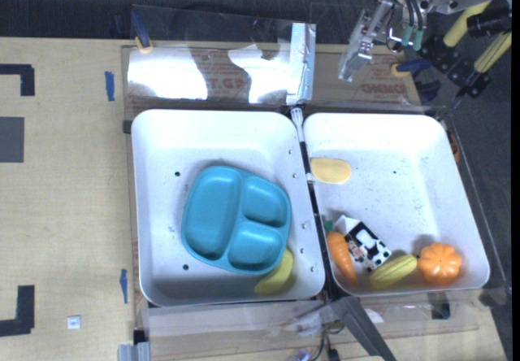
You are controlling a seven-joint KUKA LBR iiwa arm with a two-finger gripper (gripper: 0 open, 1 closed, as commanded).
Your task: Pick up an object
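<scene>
The two-finger gripper (363,46) hangs empty with fingers parted, well apart from the round orange pumpkin-shaped toy (439,263) in the right white bin (390,140).

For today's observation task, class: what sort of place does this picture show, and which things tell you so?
Probably a robotics lab bench set up for grasping trials. Two white bins sit side by side holding toys: a blue divided plate and an orange pumpkin. A gripper hangs above.
</scene>
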